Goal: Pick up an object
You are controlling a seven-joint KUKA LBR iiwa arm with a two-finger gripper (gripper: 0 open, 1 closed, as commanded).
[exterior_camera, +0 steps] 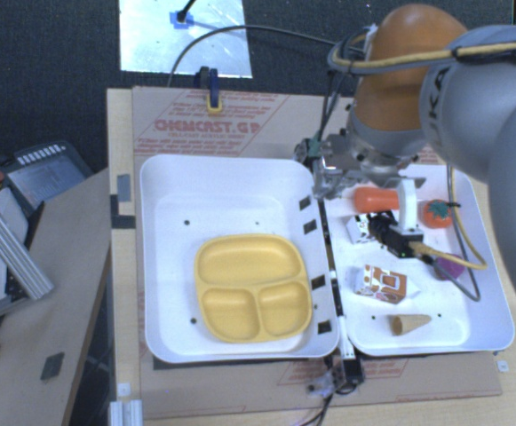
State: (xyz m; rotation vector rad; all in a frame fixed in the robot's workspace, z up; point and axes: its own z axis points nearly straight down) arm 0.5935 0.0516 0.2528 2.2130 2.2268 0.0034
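Beside the tool (329,171) lies an orange cylinder (376,199); the tool's opening cannot be told.

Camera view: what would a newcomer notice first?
The yellow divided tray lying in the left bin, big and bright on white. Then the grey arm with its orange band, hanging over the right bin, where small items lie scattered, among them a tan cone and a patterned packet.

Dark carpet (44,60) surrounds the bench (121,140), with a shiny metal plate (151,25) behind and a tan table (58,264) at left.
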